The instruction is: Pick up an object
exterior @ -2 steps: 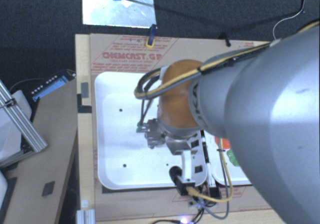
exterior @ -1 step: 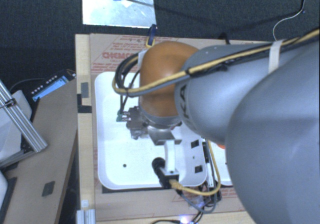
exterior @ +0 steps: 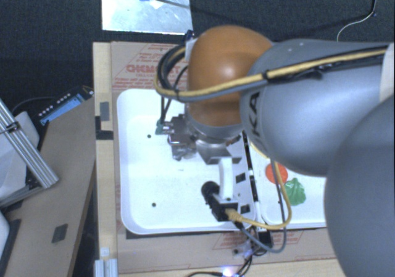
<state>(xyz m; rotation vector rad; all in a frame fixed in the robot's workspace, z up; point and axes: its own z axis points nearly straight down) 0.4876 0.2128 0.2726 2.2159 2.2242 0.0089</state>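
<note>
While the arm fills most of my view from the right, I read the scene from the big things down. The table carries two white bins; the left bin lies under the wrist, and the right bin is largely covered by the grey links.

The orange band sits above the wrist, which points down over the left bin, with cables looping around it. The claw hangs low above the bin floor, near its middle. I cannot tell how far it is open, and I see nothing between its parts.

The things I could pick lie in the right bin, just beside the divider: a small orange piece and a green toy touching or nearly touching it. Both look light. The green one seems lumpy and perhaps soft, so I would close across its narrow middle. The orange one looks smooth and rounded, likely to slip, and is partly hidden by the arm.

From here, the claw stands well apart from both.
</note>
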